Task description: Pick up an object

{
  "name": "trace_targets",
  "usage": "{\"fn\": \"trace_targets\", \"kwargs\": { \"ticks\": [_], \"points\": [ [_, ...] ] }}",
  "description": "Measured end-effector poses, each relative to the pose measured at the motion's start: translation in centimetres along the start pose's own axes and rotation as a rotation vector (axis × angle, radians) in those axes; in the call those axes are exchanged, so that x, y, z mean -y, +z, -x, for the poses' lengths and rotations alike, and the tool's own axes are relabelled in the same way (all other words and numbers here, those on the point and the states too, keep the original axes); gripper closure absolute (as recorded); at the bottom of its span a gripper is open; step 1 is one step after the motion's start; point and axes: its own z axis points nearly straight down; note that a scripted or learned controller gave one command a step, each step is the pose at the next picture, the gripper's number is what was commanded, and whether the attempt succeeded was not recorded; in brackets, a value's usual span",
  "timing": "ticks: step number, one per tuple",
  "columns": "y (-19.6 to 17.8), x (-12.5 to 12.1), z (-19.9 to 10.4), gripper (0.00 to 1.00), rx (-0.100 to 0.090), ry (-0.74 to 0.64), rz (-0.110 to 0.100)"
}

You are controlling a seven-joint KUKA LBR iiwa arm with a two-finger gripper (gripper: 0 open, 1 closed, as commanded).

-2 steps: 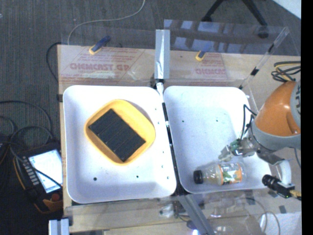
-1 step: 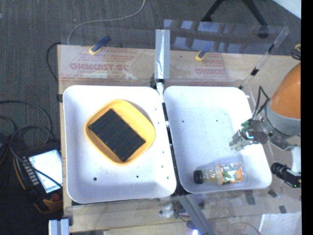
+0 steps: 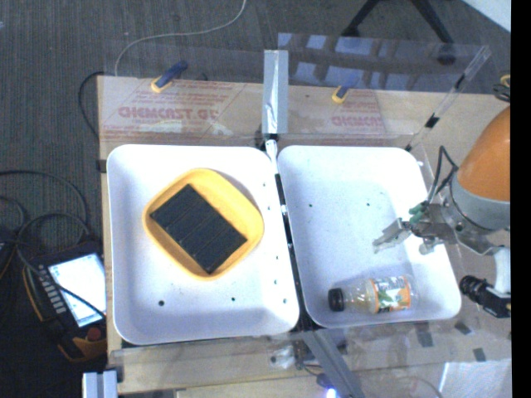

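Bottle is the small thing lying on its side in the right bin, close to that bin's near rim and toward its right corner; it is clear plastic with a black cap pointing left and a label in orange and green around its body. Nothing touches it. The gripper hangs over the same bin, near its right wall, above and a little to the right of the bottle and clearly apart from it. Its two thin grey fingers point left into the bin and stand slightly parted, with nothing between them, so the claw holds nothing. Behind it the arm reaches in from the right, its orange band rounded and bright above the grey wrist. The left bin sits just beside the right one, their inner rims touching along the middle. In it rests a yellow dish with rounded corners, turned at an angle, and a dark ribbed panel lies flat inside the dish. Both bins stand on a brown board with red lettering. A tablet with a lit screen lies on the floor to the left of the bench, beside black cables.
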Motion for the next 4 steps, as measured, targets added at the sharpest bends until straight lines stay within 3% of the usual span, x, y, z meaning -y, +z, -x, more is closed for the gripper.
{"fn": "trace_targets", "kwargs": {
  "ticks": [1,2,3,4],
  "points": [
    [10.4,-0.2,3.7,0.0,-0.004,-0.026,0.0],
    [9.5,-0.2,3.6,1.0,-0.005,-0.028,0.0],
    [9.5,-0.2,3.6,0.0,-0.005,-0.028,0.0],
    [10.8,-0.4,-4.2,0.0,0.006,-0.101,0.019]
  ]
}}
